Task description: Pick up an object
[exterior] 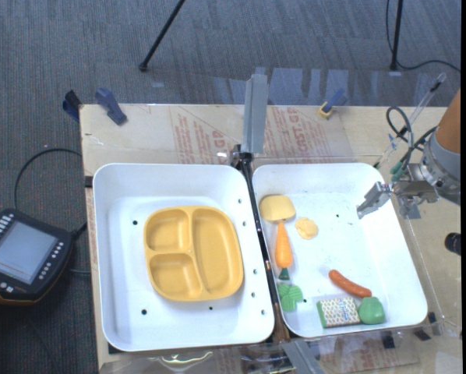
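Note:
The right bin (350, 179) holds several toy foods. A pale yellow piece (277, 207) and a small yellow chip (306, 227) lie near its left wall. Below them lies an orange carrot (283, 245), then a green leafy piece (290, 295). A red sausage (349, 284), a patterned packet (338, 312) and a green round piece (371, 310) sit at the front. My gripper (390, 201) hangs over the bin's right rim, open, with nothing between its fingers, well right of the yellow pieces.
The left bin (116, 232) bears a yellow divided plate (194, 253). A grey post (255, 119) stands behind the seam between the bins. A tablet (19, 254) lies on the floor at the left. Cables (400, 127) trail by the arm.

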Motion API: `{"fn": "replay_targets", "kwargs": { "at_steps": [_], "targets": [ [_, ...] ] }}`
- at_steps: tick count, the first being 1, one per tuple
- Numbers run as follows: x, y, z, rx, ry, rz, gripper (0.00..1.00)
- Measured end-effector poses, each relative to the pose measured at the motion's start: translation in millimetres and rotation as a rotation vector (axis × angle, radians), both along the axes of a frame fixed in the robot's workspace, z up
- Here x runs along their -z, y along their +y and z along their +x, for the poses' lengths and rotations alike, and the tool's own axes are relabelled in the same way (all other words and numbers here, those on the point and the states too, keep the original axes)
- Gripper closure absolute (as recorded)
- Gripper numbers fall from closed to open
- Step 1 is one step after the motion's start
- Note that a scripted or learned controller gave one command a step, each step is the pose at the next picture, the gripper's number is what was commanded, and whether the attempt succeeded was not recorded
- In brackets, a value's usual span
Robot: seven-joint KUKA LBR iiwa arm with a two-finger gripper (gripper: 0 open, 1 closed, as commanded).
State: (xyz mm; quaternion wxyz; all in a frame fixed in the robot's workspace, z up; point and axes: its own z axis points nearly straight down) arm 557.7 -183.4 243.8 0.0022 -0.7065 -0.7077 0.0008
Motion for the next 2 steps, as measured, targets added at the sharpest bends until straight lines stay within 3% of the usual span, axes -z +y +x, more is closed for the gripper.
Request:
{"fn": "replay_targets", "kwargs": {
  "at_steps": [1,2],
  "targets": [
    [135.0,18.6,-45.6,0.121,0.014,0.003,0.0],
    [159.9,30.5,-62.4,0.168,0.006,0.001,0.0]
  ]
}}
